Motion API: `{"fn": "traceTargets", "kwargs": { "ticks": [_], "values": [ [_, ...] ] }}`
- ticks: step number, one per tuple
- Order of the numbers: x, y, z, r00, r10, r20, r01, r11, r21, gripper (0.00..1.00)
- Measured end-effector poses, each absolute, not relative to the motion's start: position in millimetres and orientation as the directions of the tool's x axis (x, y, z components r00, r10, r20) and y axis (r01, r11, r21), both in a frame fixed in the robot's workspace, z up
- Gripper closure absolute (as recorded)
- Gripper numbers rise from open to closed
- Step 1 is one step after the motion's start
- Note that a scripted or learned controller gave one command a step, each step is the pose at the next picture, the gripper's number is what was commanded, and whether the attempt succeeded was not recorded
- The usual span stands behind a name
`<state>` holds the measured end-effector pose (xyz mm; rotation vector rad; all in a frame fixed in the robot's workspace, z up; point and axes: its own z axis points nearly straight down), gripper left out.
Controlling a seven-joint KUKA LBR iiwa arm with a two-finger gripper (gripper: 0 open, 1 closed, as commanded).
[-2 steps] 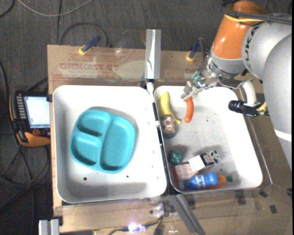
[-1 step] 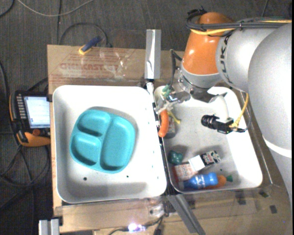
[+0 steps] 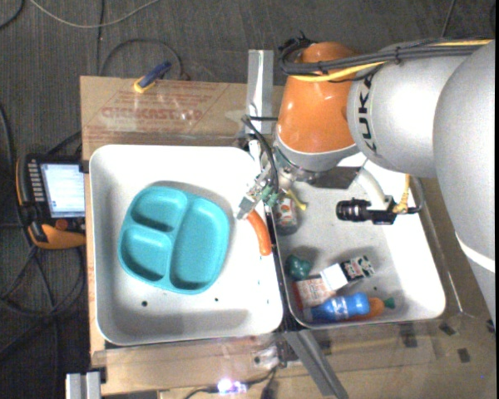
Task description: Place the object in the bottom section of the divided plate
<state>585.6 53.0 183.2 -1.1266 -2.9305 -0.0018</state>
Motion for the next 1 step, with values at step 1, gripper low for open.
{"fn": "traceTargets", "kwargs": {
  "ticks": [1],
  "values": [
    [612.8,85.8,262.5,-0.601,0.799,0.0,0.799,0.601,0.0,1.0]
  ]
}}
